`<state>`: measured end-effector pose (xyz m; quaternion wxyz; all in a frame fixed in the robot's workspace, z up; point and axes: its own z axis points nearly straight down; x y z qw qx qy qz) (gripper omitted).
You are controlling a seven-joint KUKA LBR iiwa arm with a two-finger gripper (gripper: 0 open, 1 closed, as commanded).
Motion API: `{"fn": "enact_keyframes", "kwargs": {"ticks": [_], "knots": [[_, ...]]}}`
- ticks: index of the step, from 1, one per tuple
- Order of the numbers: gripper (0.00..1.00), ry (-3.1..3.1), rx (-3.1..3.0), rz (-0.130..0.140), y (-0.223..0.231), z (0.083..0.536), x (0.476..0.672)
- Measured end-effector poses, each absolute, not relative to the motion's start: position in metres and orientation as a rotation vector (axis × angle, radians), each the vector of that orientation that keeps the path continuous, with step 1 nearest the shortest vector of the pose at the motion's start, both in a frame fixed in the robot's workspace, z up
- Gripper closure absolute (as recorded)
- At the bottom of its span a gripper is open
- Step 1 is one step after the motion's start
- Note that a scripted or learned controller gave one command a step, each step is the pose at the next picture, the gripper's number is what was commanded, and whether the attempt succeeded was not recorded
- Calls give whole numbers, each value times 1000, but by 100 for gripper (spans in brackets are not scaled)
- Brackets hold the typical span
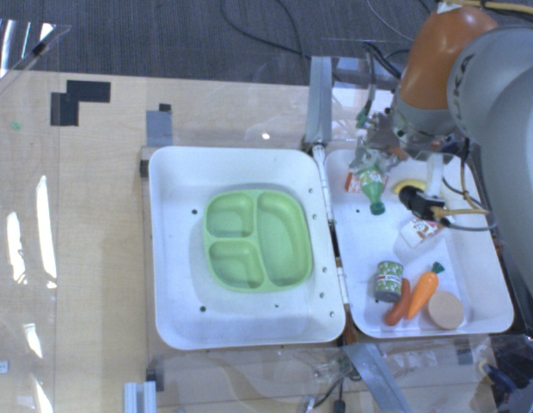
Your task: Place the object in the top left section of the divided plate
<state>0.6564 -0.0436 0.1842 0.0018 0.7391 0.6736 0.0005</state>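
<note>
Left bin (176, 256): 1 shallow white bin in which the divided plate (249, 194) is seated, near its middle.
Divided plate: pale green, with 3 sections; 2 small ones are stacked on the left and 1 long one is set on the right.
Top left section (229, 215): the upper of the 2 small sections, well apart from every object in the other bin.
Right bin (473, 265): white, set just beside the left bin; all loose objects are gathered here.
Gripper (370, 157): lowered over the far left corner of the right bin, directly above the bottle; whether it is spread or pressed together cannot be told.
Bottle (370, 181): small, lying tilted under the gripper, with a green cap (377, 206) pointed toward the viewer. A red and white label is seen, but no writing can be read. Whether it is pinched cannot be told.
Yellow object (410, 184): just right of the bottle, partly hidden.
Carton (419, 231): white with a red mark; the print is too small to be read.
Can (389, 280): green label, lettering blurred.
Carrots: 2 are laid side by side, 1 larger (423, 289) and 1 smaller (396, 306), just beside the can.
Tan disc (445, 310): placed at the near right corner, touching the larger carrot.
</note>
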Motion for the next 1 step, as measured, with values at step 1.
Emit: {"fn": "enact_keyframes", "kwargs": {"ticks": [1], "knots": [[100,2132,2300,5,-96,267,639]]}}
